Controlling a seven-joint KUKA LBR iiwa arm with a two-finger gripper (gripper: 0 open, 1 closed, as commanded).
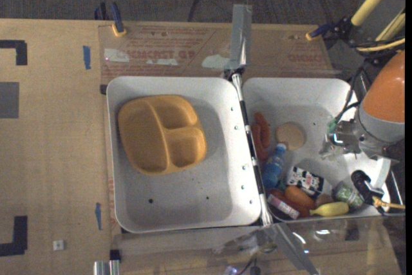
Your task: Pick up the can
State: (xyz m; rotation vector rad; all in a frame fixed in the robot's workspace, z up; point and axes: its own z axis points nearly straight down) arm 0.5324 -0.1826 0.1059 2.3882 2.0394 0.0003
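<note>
Hanging pincer [340,142]: over the right side of the right bin [315,103]; cannot tell if it is open or closed.
Can [346,195]: green, in that bin's front right corner, beside the yellow banana [329,208].
Left bin [187,196]: holds an orange tray [161,133].

The arm [385,106] runs off the picture's right edge and covers the right bin's [293,83] right wall and near right corner. The gripper [340,138] is a grey blur. By that corner a greenish thing [346,195] is half covered by the arm, too blurred to tell whether it is a can. Near the bin's near left corner, a dark red packet [281,205] and an orange thing [297,195] overlap; which lies on top cannot be told. Dark specks [150,201] on the left bin's [111,158] floor are too small to tell.
</note>
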